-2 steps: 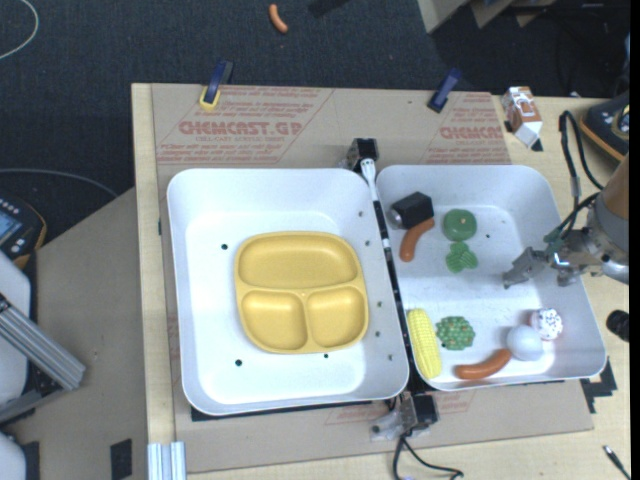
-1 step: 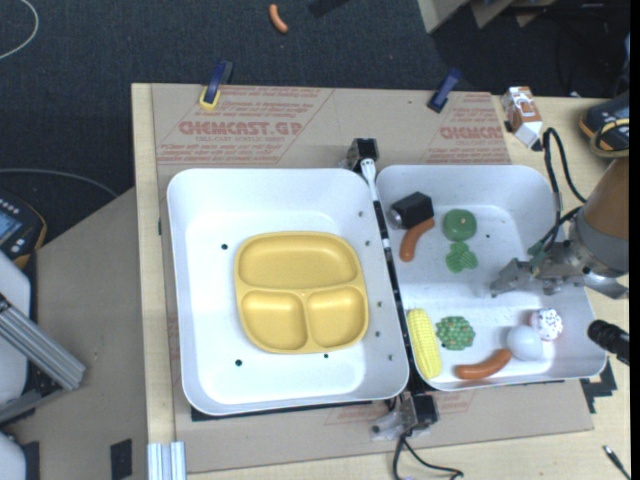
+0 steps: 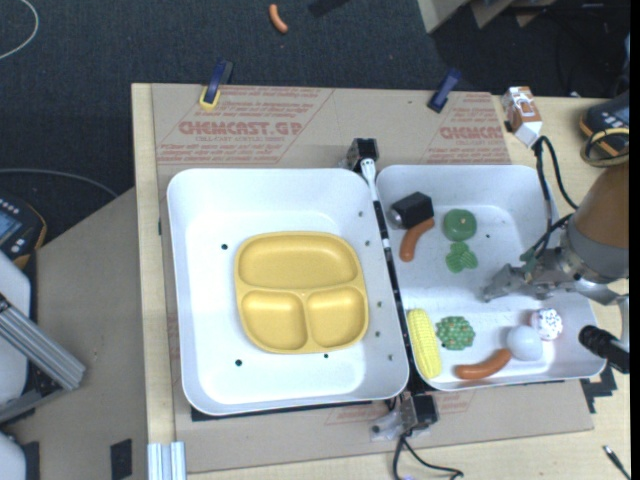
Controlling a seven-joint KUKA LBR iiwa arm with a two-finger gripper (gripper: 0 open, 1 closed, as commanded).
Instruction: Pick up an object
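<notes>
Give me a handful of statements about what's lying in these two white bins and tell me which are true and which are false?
1. The yellow divided plate lies in the left bin. True.
2. The corn cob lies in the left bin. False: it lies in the right bin, by the wall between the two bins.
3. Two sausages are in the right bin, one near the black block, one near the front edge. True.
4. The tool has lifted the white ball high above the bin. False: the ball rests on the bin floor, apart from the tool.
5. The yellow plate holds a pile of green vegetables. False: the green pieces are in the right bin.
</notes>
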